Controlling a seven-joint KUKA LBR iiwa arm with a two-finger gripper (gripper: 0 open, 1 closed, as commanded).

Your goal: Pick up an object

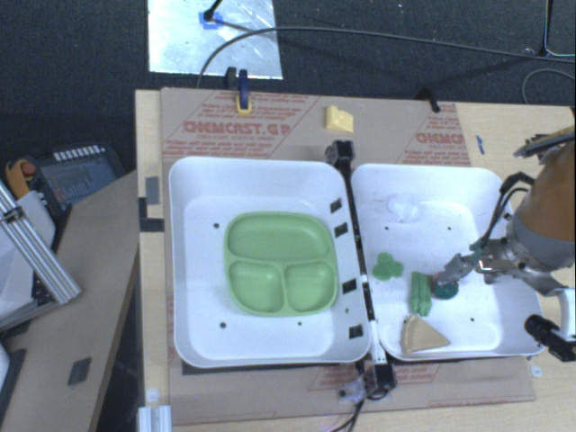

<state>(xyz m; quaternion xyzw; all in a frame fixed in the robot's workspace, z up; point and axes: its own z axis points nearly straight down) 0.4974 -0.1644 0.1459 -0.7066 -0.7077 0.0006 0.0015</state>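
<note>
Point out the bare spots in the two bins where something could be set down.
Right bin: the far half, beyond the green clover piece, is bare. Its near middle is crowded: green block, tan wedge and the gripper sit close together. Left bin: the green divided plate takes the centre, leaving a bare strip along the far wall and left side.

The arm [546,210] comes in from the right edge of the camera view, its bulky grey and orange body filling that side; the wrist bends down and leftward, thin dark cables looping along it; the gripper [453,275] sits at the end of a slim metal section, pointed left and low; its tip is too small and blurred to read.
</note>
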